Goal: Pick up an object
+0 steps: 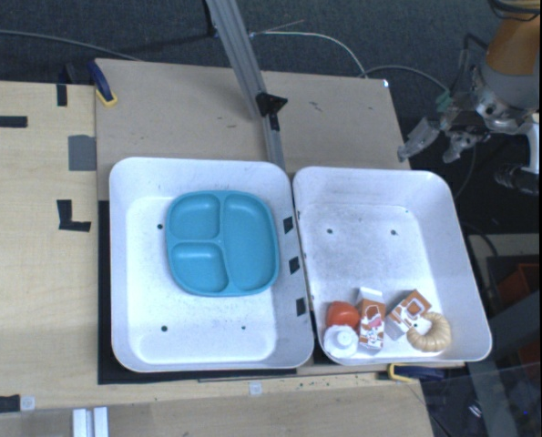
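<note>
Objects for picking lie clustered in the lower right corner of the right bin (380,189), at the lower right of the frame: a red round piece (342,314), a white cap-like disc (341,340), a small red-and-white carton (372,325), a second carton (409,310) and a tan croissant-shaped piece (430,333), all touching or just beside one another. I judge that they gathered there because the bin floor slopes toward that corner. The red-and-white carton has its long axis running roughly up and down the frame; the croissant-shaped piece curves with its ends pointing toward the left and downward. The left bin (125,244) carries a blue divided plate (222,242) near its centre. My pincer (430,139) hangs at the upper right of the frame, outside the bins and well apart from the cluster, so no grasp has begun; I cannot tell whether it is spread or pressed together. A grey metal post (239,44) crosses the surface (161,107) at the top centre.
</note>
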Robot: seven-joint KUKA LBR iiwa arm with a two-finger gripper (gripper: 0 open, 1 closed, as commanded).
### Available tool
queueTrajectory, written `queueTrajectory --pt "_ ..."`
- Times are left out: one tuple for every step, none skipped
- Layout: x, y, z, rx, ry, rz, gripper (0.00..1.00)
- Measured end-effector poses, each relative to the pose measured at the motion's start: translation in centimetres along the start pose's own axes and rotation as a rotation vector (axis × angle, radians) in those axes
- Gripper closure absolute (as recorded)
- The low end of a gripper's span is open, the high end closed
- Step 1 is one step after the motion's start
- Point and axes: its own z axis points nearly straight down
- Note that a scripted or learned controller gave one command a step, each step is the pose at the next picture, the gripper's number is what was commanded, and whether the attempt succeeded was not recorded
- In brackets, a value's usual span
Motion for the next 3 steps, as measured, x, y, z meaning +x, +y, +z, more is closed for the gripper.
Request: queueTrajectory --pt "0.0 0.0 0.0 0.001 0.0 0.0 0.0" --pt "-0.2 -0.3 6.4 0.006 0.001 0.001 0.0" --pt "0.0 0.2 12.7 0.007 0.002 0.0 0.0"
